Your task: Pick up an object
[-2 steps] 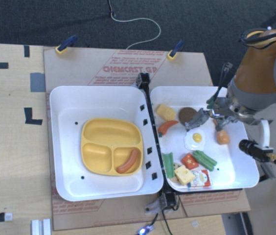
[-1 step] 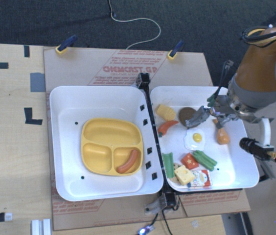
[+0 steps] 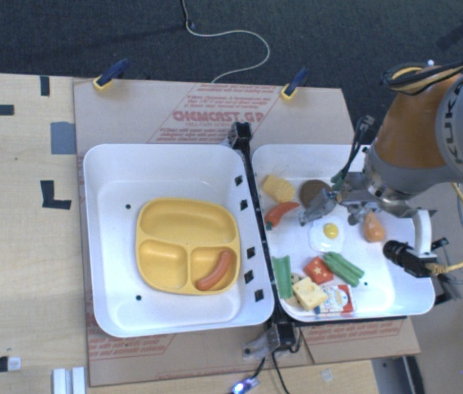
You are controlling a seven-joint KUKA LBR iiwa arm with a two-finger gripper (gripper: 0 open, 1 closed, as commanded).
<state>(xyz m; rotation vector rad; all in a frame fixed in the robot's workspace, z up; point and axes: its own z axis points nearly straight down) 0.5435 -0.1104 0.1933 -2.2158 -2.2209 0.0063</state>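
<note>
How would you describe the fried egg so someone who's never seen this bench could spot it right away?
Look in the right bin, the one crowded with toy food, not the one with the yellow tray. Near its middle, just left of an orange piece and above a red piece, lies the egg. It is the only flat white item with a round yellow centre.
</note>
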